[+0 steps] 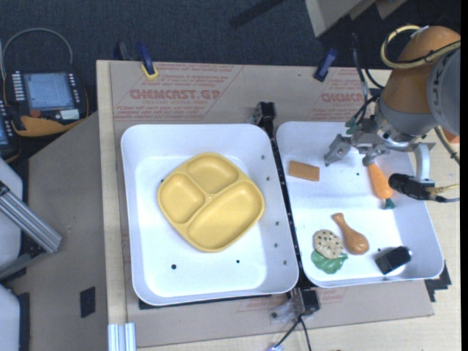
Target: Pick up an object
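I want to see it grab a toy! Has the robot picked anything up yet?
Not yet. Nothing looks done: the gripper hangs over the right bin with open fingers and nothing between them. The orange block, carrot, drumstick, cookie and black piece all lie in that bin. The yellow plate sits in the left bin. Reaching down, closing and lifting are all left.

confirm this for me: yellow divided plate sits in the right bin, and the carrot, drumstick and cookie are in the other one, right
Not quite. The camera view shows the yellow plate in the left bin, not the right one. The carrot, drumstick and cookie are in the other bin, the right one.
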Tool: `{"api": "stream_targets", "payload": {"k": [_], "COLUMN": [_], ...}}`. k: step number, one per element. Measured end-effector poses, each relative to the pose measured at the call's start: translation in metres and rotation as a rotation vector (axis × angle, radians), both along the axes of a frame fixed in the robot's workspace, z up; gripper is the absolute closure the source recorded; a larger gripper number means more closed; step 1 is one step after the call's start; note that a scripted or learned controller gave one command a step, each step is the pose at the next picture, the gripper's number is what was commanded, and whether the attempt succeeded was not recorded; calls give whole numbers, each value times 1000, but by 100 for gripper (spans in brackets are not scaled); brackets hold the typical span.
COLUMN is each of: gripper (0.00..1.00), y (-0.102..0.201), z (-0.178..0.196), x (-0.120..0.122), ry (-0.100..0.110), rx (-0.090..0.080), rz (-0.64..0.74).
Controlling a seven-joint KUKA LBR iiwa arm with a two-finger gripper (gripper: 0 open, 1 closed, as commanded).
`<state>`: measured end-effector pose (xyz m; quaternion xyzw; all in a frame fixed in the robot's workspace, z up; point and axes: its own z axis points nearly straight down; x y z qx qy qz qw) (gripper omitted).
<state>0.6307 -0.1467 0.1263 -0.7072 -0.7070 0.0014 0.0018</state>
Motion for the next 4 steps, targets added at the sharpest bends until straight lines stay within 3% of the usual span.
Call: {"api": "stream_targets", "payload": {"k": [1, 3, 4], "gripper": [100, 100, 100], "y": [0, 1, 1], "z": [13, 120, 134], "x": [1, 4, 4], "ry": [-6, -13, -9], "rx": [-1, -3, -2], "rz": [1, 2, 1]}}
